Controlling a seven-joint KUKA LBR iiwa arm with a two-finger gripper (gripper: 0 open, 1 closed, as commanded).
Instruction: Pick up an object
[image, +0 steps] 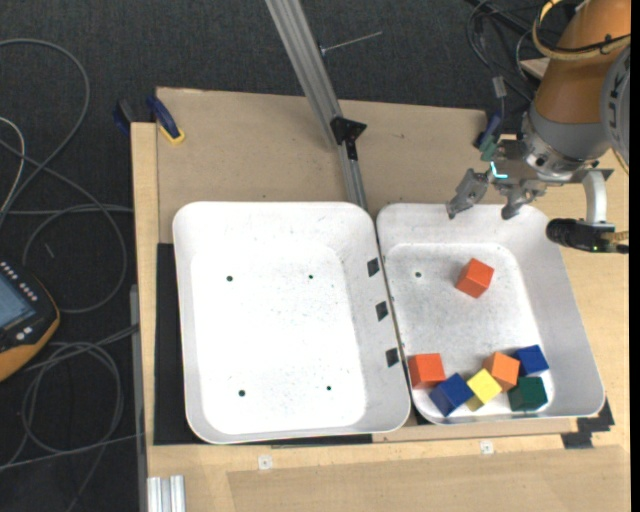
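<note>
Green cube (528, 394) half-hidden (bin (560, 290) rim) — claw (487, 201) spread open, arm cropped.

1. Lighting: bright, even and diffuse overhead; the source itself cannot be told.
2. Left shallow white plastic bin (270, 320) and right shallow white plastic bin (560, 300) read near full white; floors slightly blown out, fine black speckle visible on them.
3. Shadows soft and short. The lone orange cube (475, 277) casts a faint smudge just beside it.
4. Pale wooden table (250, 140) evenly lit, no hard glare.
5. Slanted grey metal pole (320, 90) shows a light sheen along its length.
6. Dark carpeted floor (70, 120) stays dim, texture noisy.
7. Focus moderate overall; two-finger grey tool (489, 202) slightly soft at its edges.
</note>
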